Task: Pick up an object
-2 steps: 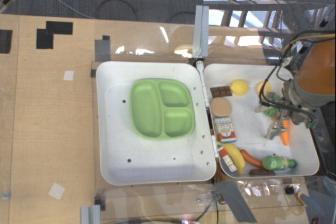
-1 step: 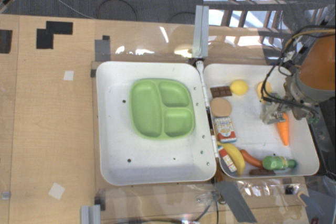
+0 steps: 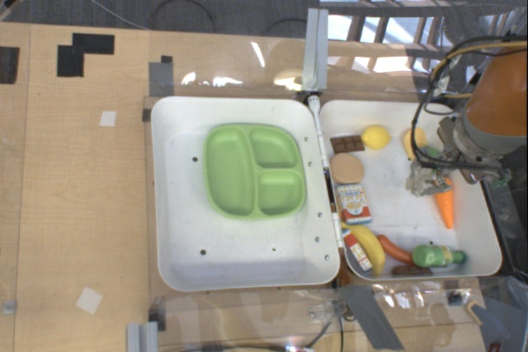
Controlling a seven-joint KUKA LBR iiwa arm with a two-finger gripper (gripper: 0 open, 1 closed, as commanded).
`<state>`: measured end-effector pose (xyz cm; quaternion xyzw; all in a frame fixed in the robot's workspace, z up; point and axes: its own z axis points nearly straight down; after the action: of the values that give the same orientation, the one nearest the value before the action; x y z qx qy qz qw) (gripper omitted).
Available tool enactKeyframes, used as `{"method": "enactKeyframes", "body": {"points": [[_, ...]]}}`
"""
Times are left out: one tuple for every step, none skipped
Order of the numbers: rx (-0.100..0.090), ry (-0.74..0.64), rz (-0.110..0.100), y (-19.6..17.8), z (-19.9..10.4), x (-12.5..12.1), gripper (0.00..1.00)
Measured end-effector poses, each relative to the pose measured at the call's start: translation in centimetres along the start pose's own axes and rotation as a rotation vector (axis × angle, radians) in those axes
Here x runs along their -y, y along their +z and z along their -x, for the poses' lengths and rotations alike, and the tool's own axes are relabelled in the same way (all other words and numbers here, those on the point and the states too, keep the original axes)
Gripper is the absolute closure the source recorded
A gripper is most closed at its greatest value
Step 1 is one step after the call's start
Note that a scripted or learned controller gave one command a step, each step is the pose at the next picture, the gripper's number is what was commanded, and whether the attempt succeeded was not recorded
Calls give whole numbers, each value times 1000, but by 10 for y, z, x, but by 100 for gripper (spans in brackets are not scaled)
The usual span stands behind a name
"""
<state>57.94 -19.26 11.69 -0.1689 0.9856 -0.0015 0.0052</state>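
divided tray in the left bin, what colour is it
Light green. The divided tray lies in the left bin, clearest in the camera view.

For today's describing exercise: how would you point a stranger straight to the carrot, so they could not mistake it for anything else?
Start at the right-hand white bin, the one holding the toy food. Go to its right side, just below the gripper. The carrot lies there, an orange cone tapering toward the bin's near edge, apart from the food lined up along the left wall and near edge.
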Motion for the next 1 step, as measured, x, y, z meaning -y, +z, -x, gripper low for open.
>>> {"method": "enactKeyframes", "body": {"points": [[-4,-355,3,14,-83,-15,100]]}}
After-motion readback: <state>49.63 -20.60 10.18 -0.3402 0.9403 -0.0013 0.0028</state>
